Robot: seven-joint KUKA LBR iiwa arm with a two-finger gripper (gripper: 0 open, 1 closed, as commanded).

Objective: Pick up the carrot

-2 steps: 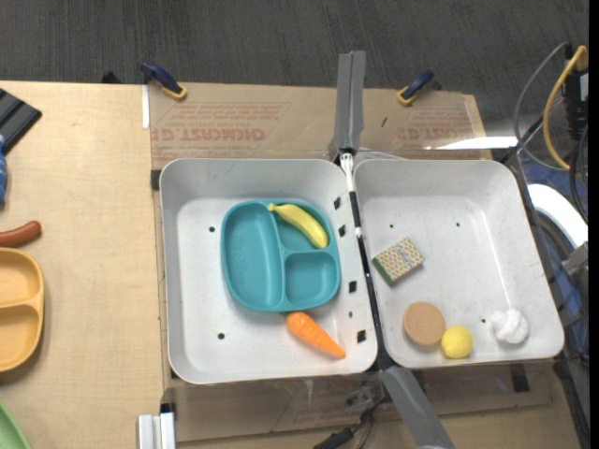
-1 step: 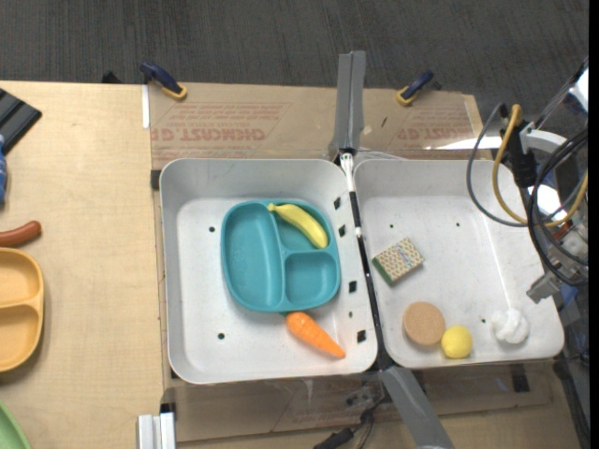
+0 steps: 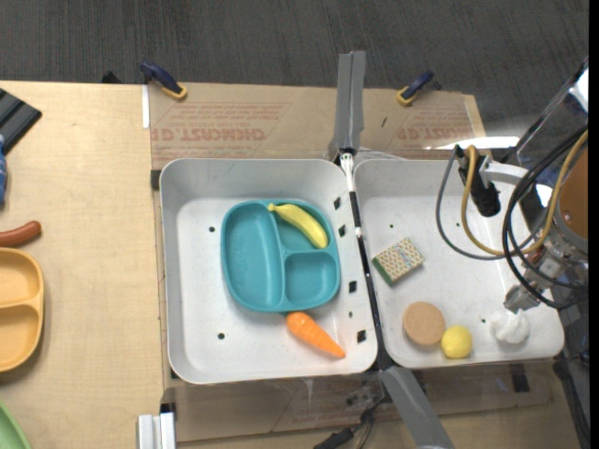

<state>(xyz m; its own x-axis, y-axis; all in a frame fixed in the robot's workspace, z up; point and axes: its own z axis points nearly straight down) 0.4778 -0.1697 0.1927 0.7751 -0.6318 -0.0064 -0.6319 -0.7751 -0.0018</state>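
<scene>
Carrot (image 3: 314,335) lies in the left bin (image 3: 187,251), far left of the jaws (image 3: 520,299).

The arm's jaws hang low over the right bin's (image 3: 449,195) right edge; their state cannot be told. A white lump (image 3: 511,329) sits just under them, a yellow ball (image 3: 457,341) and tan disc (image 3: 424,324) to their left. The carrot touches the teal plate's (image 3: 257,260) lower rim.

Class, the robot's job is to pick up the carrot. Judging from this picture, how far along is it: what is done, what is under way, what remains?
Nothing looks done yet: the carrot lies on the floor of the left bin, just below the teal divided plate. The arm is over the right bin's far right edge, well away from the carrot. Left to do: cross to the left bin, come down, grip the carrot and lift.
</scene>
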